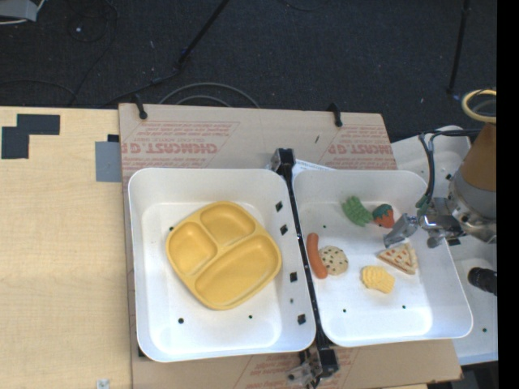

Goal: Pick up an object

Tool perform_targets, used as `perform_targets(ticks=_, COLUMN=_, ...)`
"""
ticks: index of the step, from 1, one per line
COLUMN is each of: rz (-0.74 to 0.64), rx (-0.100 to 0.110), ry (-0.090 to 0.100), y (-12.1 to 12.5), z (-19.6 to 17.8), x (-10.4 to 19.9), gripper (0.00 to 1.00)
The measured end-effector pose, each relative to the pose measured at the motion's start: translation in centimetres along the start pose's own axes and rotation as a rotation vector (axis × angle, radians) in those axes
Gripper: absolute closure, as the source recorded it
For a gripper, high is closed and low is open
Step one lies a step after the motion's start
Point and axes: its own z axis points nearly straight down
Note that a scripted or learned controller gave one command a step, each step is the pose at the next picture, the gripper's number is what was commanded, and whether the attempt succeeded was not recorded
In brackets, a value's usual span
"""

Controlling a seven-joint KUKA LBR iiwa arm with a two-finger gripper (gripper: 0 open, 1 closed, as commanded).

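Camera view: triangular tan pizza slice (398, 258), seemingly red-edged.

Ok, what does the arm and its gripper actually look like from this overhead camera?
The arm enters at the right edge: an orange-tan band above a grey wrist section. Black cables loop beside it. Below sits the two-finger metal gripper, silvery grey with dark joints and angular fingers. I can't read any markings on it at this size.
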Motion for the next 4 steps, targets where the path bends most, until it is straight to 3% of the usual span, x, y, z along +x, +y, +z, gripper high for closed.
perform_targets(ticks=1, rz=-0.003, rx=-0.013, ry=-0.003, y=0.3, z=-0.7, x=0.0, gripper=0.00)
perform_targets(ticks=2, rz=-0.002, rx=-0.006, ry=0.000, y=-0.7, z=4.6, x=0.3, gripper=0.00)
perform_targets(ticks=3, rz=0.000, rx=-0.020, ry=-0.012, y=-0.5, z=9.0, x=0.0, gripper=0.00)
perform_targets(ticks=4, rz=0.003, rx=-0.024, ry=-0.015, y=-0.4, z=7.6, x=-0.3, gripper=1.00)
